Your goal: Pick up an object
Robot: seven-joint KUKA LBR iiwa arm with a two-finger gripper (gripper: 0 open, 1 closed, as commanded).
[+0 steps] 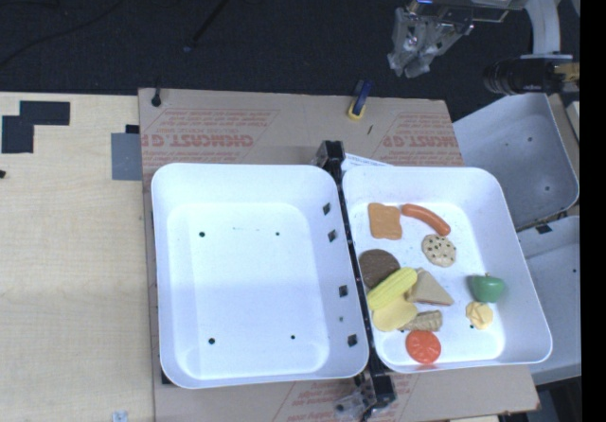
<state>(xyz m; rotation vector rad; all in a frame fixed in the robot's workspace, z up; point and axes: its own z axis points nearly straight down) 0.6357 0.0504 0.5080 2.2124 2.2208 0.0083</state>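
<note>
Two white bins (pixel 248 185), ten toy foods (pixel 423 283)

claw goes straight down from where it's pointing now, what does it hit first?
Probably the cardboard sheet behind the right bin, not the toy food. The claw hangs above the bench's far edge; depth is unclear, so it could instead clear the bench.

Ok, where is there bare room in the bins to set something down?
The left bin has its whole floor bare, wall to wall. In the right bin, bare floor runs along the far wall beyond the sausage and along the right wall past the green pepper. Its centre and left side are crowded.
</note>
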